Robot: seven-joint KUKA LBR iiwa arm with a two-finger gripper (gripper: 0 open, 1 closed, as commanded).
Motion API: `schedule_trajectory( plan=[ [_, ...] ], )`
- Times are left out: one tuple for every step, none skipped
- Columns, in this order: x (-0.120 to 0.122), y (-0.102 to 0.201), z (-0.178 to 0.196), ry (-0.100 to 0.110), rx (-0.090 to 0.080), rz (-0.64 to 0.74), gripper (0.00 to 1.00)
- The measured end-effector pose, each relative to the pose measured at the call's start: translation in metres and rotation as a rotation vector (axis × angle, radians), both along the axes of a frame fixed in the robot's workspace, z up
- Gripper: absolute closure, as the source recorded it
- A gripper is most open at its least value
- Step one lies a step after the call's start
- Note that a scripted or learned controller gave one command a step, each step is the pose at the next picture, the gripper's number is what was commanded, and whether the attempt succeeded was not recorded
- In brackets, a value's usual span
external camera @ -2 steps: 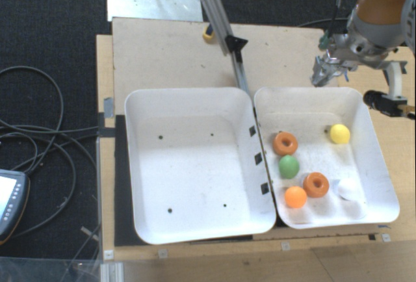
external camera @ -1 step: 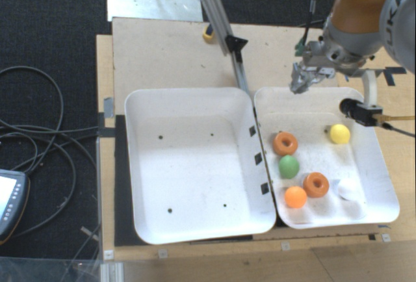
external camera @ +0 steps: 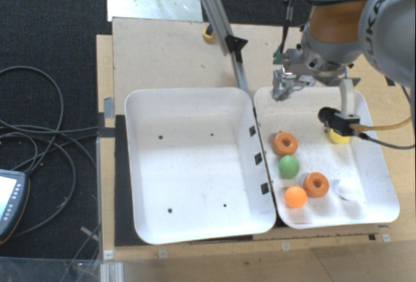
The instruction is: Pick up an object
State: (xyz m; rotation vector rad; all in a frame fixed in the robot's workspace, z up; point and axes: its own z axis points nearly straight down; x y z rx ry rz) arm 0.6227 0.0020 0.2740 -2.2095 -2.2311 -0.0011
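Note:
The right bin [external camera: 377, 164] holds an orange ring [external camera: 285, 143], a green ball [external camera: 289, 166], a second orange ring [external camera: 316, 184], an orange ball [external camera: 296, 197] and a yellow piece [external camera: 338, 136] partly hidden by a black cable fitting. My gripper [external camera: 283, 89] hangs above the bin's far left corner, up and a little left of the first orange ring, apart from every object. I see nothing between its fingers.
The left bin [external camera: 140, 144] lies beside the right one, with a row of black clips [external camera: 259, 157] along the shared wall. A slanted metal pole [external camera: 218, 8] crosses the bench behind the bins. Cables lie on the floor at the left.

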Motion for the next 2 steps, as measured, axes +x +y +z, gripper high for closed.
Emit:
schedule_trajectory(
  plan=[
    [-0.027,0.042,-0.026,0.003,0.0,-0.001,1.0],
    [-0.052,0.089,-0.047,0.002,0.001,0.001,1.0]
  ],
)
